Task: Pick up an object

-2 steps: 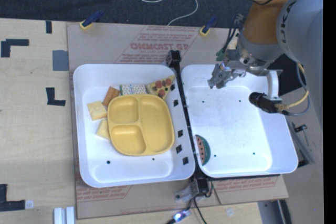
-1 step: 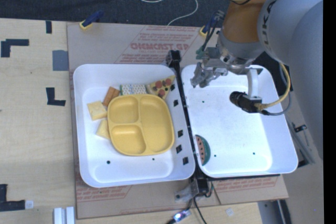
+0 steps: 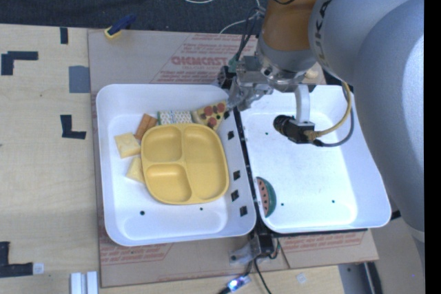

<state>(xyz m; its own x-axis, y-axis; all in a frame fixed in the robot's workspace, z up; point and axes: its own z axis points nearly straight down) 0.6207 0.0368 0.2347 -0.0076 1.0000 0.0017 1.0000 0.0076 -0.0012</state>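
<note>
A watermelon slice (image 3: pixel 267 195) lies at the right bin's (image 3: pixel 358 206) near left edge, and a yellow divided plate (image 3: pixel 185 163) fills the left bin's (image 3: pixel 110 148) middle. At that bin's far right corner, a pizza slice (image 3: pixel 210 113) sits just beside the gripper (image 3: pixel 238 94). The arm (image 3: pixel 303 3) bends down over the bins' far edge; the grip's state cannot be made out.

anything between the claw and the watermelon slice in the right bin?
Nothing visible. The claw sits at the far end of the divider between the bins; the watermelon slice lies at the near left edge of the right bin, with bare white floor between them.
</note>
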